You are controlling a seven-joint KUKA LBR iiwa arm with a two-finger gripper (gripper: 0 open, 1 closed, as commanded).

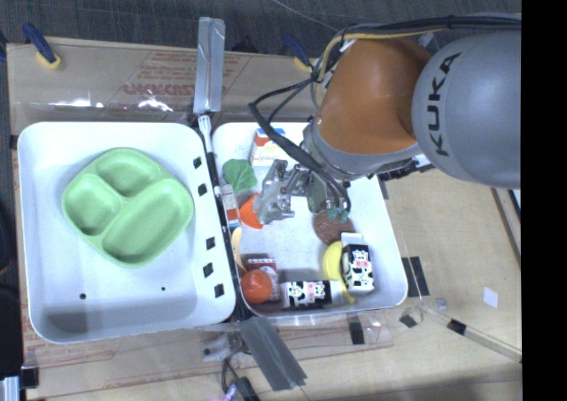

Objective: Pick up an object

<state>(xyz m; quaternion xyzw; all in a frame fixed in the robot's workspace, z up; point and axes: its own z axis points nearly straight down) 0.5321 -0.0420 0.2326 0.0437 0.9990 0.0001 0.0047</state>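
Two shallow white bins sit side by side on my bench, seen from above at a slant. The left bin (53, 302) holds a pale green divided plate (127, 204), lying flat toward its far left part. The right bin (390, 253) is cluttered with small things. My arm (425, 98), grey with an orange band, reaches in from the right and hangs over the far part of this bin. My gripper (276, 196) points down and leftward into the bin's middle. I cannot tell how my gripper is set, because the metal parts blur together against the white floor. An orange object (251, 213) lies just to the left of the gripper tip, touching or nearly touching it. A green leafy item (239, 173) lies just beyond that, near the bin's left wall. A brown round item (332, 227) lies to the right of the gripper. Along the near edge sit an orange-red ball (257, 286), a black-and-white cow-patterned carton (307, 293) lying on its side, and a second cow-patterned carton (358, 268) resting against a yellow banana (333, 265).
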